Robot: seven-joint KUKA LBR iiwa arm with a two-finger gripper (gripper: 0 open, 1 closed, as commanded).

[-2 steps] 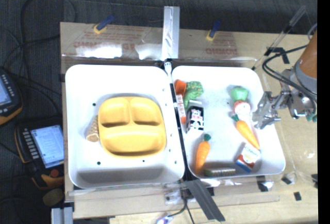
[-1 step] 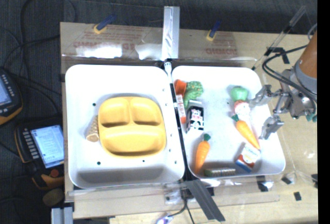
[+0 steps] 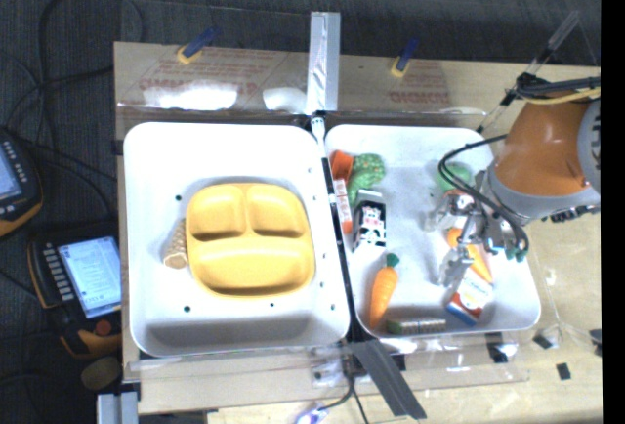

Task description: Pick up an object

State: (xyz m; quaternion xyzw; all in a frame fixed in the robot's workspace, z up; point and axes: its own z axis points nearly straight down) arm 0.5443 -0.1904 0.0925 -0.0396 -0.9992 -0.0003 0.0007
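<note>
- Your gripper (image 3: pixel 457 246) hangs low in the right bin (image 3: pixel 420 141), near its right wall. Metal parts and cables crowd around it, so you cannot tell whether it is wide, narrow, or holding anything.
- The nearest thing to take is a small carton (image 3: pixel 472 293) with orange, white and blue sides. It lies just below the gripper, close to the bin's lower right corner. Whether the two touch is unclear.
- The carton looks light and boxy, probably thin card or plastic. Judge it stiff enough to pinch across its narrow sides, but likely to slide if squeezed on a corner.
- A toy carrot (image 3: pixel 383 286) lies tilted near the middle of the same bin. It seems light and smooth, and its round, tapered body may roll. Take it across the thick middle.
- A black-and-white box (image 3: pixel 369 224) sits by the divider, with a green toy (image 3: pixel 367 168) above it. A dark stick (image 3: pixel 417 325) lies along the lower wall.
- The bin floor is smooth white plastic, so things can skid when nudged.
- Room is tight around the carton, with walls on two sides.
- The left bin (image 3: pixel 156 158) holds a yellow tray (image 3: pixel 250 238) and a cone (image 3: pixel 176 246) beside it.
</note>
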